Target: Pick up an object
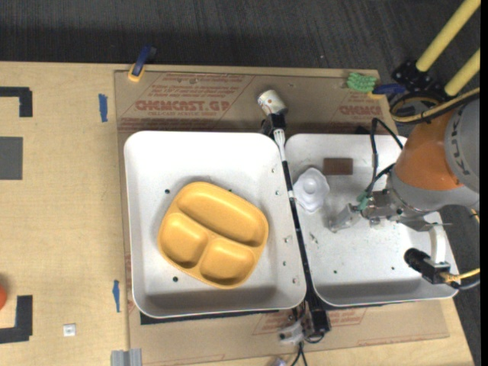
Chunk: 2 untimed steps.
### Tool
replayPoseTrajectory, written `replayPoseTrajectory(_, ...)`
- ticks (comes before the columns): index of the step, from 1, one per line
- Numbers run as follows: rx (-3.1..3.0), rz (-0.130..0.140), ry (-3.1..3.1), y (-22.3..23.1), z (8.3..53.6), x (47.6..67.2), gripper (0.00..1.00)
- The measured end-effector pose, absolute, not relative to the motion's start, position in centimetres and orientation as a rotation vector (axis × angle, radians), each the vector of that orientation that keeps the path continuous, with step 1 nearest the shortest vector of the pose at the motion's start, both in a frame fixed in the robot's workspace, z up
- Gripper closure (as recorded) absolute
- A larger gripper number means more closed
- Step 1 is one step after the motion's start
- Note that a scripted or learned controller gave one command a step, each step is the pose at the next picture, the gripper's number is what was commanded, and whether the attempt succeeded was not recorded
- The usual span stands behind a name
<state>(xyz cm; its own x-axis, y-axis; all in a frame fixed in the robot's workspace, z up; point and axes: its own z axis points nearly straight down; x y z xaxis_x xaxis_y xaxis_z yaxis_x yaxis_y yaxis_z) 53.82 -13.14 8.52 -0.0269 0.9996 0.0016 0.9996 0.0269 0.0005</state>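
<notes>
A yellow three-compartment plate [213,233] lies in the left bin [145,204]. In the right bin [366,269], a clear plastic object [311,189] rests against the left wall. A small brown block [338,165] lies near that bin's back wall. My gripper [341,217] is low over the middle of the right bin. It sits just right of and in front of the clear object, a short way apart from it. The grey arm with its orange band [427,166] reaches in from the right.
A divider runs between the two bins [292,204], with a white knob [268,100] at its far end. Cables [381,158] hang beside the arm over the right bin. Yellow poles [450,29] stand at the back right.
</notes>
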Motion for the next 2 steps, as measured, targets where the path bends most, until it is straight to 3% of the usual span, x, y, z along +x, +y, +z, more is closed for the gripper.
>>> replayPoseTrajectory(1,-2.111,-0.004,-2.329,-9.5,8.5,58.7,0.0)
replayPoseTrajectory(2,-2.111,-0.005,-2.332,-9.5,9.6,58.8,1.0)
